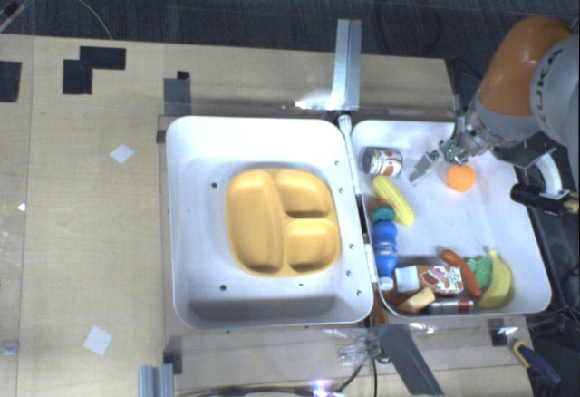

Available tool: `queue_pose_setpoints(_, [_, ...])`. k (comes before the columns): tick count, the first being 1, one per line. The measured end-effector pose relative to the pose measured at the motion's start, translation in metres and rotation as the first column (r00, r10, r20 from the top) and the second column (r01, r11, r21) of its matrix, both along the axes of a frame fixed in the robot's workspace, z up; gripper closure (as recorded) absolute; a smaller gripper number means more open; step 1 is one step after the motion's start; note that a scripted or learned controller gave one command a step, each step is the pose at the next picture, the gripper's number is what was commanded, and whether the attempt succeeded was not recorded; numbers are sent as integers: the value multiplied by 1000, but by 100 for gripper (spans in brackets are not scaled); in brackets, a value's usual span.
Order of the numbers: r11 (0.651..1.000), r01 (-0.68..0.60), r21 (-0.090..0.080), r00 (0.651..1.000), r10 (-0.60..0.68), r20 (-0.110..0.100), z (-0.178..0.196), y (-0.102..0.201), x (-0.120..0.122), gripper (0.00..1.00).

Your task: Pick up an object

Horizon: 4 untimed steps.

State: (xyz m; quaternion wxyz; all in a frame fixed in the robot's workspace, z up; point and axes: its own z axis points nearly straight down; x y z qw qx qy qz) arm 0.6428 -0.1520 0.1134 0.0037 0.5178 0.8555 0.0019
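Over the right bin (521,232), near its far right corner, the gripper (433,161) is seen, carried by the grey arm (530,91) with its orange band. Two thin fingers (420,170) are spread apart and point down and to the left, with nothing between them; the tool is open. An orange ball (460,179) lies on the bin floor just beside the gripper, apart from the fingertips. A small can (384,161) with a red label is lying at the bin's far left corner, and a corn cob (394,200) is laid slantwise just below it. A blue bottle (385,243) is set along the left wall. Along the near wall a cluster is found: a ketchup bottle (433,278), a sausage (460,269), a green item (479,266), a banana (497,282) and a piece of bread (417,299). On the floor of the left bin (195,205) a yellow divided tray (281,221) is placed, with nothing on it.
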Motion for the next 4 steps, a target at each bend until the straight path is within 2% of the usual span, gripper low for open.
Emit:
queue_pose_setpoints(1, [1000, 3, -3, 1000, -3, 3, 11, -55, 3, 0])
queue_pose_setpoints(2, [978, 209, 1, 978, -209, 0, -26, -42, 1, 0])
queue_pose_setpoints(3, [996, 84, -2, 996, -84, 4, 25, -53, 29, 0])
queue_pose_setpoints(4, [996, 84, -1, 996, -84, 2, 24, -53, 28, 0])
